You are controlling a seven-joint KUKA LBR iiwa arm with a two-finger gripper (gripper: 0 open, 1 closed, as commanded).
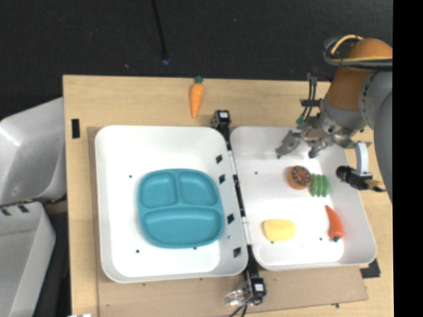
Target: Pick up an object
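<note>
No readable text, labels, brands, numbers or signs on any surface.

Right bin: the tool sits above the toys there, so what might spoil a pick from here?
The open tool hangs just behind the donut, which touches the green toy; closing there may catch both or nudge one aside. The small carrot lies near the right bin wall, leaving little finger room. The yellow toy looks rounded and could slip.
</note>
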